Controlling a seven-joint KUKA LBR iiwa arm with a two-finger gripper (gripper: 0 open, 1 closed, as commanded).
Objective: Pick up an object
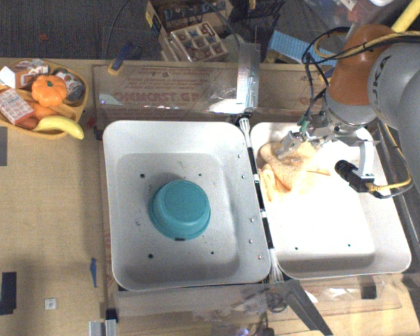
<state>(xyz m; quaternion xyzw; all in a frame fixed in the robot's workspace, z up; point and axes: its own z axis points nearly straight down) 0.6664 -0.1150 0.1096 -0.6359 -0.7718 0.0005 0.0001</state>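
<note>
An upturned teal plastic bowl sits mid-left bin. In the right bin's far left corner, pale tan bread-like pieces lie directly beneath the gripper, touching it; whether its fingers are released or clenched, I cannot tell.

The light is bright and even, and it seems to come from above. The right bin is almost washed out to pure white, so its inner walls are hard to see. The left bin shows soft grey shading, and the teal bowl throws a faint shadow toward 5 o'clock. The picture is slightly soft, and the arm at 2 o'clock looks blurred.
</note>
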